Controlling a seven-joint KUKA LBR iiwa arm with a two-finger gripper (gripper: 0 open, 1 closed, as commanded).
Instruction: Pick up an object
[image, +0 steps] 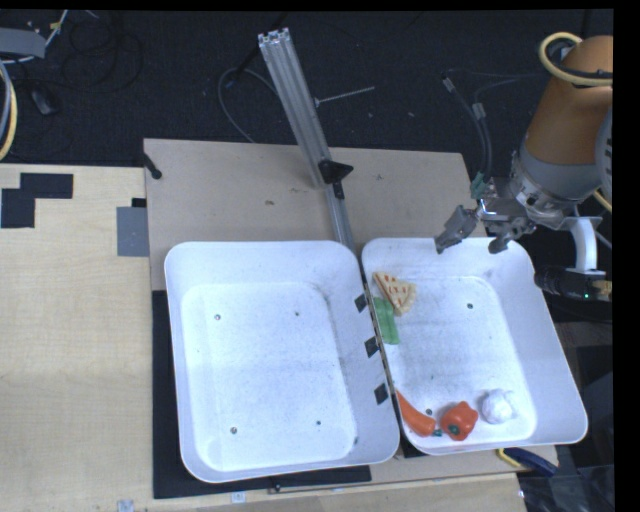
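Objects to choose from are all found in the right bin: a waffle-like tan wedge and a green block near the left wall at the far end, then an orange carrot-shaped piece, a red tomato-like toy and a small white ball-like thing grouped along the near edge. Nothing is seen lying in the left bin.

The gripper is seen hanging over the far rim of the right bin, its fingers spread apart with nothing caught between them, well apart from every item.

Handling guesses: everything looks like light plastic play food, so weight shouldn't matter. The tomato is probably smooth and round, so it may be squeezed out of a pinch unless it's taken across its widest part. The white ball is likely the same story. The wedge looks flat and textured, so it's probably best gripped across its narrow sides.

As for obstacles, the green block and wedge are tucked against the bin wall and the black clips on the divider, so finger room there is tight. The carrot and tomato are touching, so one could get nudged when the other is grabbed. The ball sits just beside them with a bit more space.
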